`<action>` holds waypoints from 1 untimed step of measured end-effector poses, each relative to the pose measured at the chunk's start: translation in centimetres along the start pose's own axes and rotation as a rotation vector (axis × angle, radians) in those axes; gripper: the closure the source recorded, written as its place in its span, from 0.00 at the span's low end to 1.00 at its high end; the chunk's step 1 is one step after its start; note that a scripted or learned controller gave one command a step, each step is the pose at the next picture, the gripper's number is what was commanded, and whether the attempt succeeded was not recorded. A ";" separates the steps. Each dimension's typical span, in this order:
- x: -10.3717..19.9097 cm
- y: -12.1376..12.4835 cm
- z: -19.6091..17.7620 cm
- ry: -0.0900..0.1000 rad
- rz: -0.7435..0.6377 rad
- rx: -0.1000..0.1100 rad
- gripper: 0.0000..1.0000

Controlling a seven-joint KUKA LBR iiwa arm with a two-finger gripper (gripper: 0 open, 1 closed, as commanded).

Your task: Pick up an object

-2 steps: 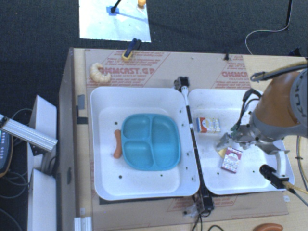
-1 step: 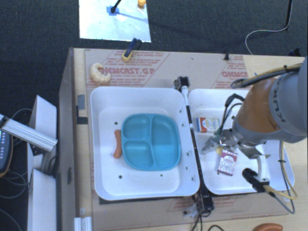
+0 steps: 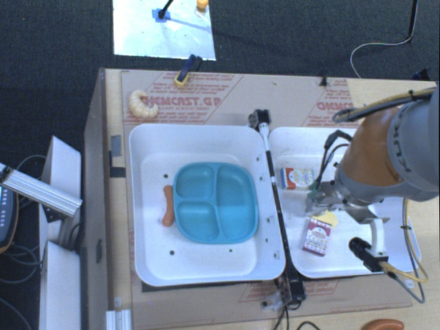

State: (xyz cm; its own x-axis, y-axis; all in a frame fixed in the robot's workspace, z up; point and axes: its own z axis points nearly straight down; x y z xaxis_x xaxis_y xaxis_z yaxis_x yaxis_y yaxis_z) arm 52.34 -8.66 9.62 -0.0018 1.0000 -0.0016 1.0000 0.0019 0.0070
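Boxes first: right bin point(image 3: 295, 267) has a small white carton point(image 3: 296, 178) up near the divider and a red-and-white box point(image 3: 316, 237) lower down, with a yellow bit point(image 3: 329, 218) touching its top corner. Gripper point(image 3: 317, 199) sits low between the two boxes, just above the yellow piece; honestly can't tell how it's set or if it's got anything. Left bin point(image 3: 148, 150) holds a blue divided tray point(image 3: 215, 203) with an orange hot dog point(image 3: 168, 205) just beside its left edge.
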 end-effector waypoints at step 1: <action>0.0 0.0 0.0 0.000 0.000 0.000 0.00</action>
State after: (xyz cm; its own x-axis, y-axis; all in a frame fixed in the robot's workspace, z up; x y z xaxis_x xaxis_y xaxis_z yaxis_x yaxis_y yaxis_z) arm 52.34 -8.66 9.61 -0.0020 1.0000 -0.0015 1.0000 0.0020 0.0068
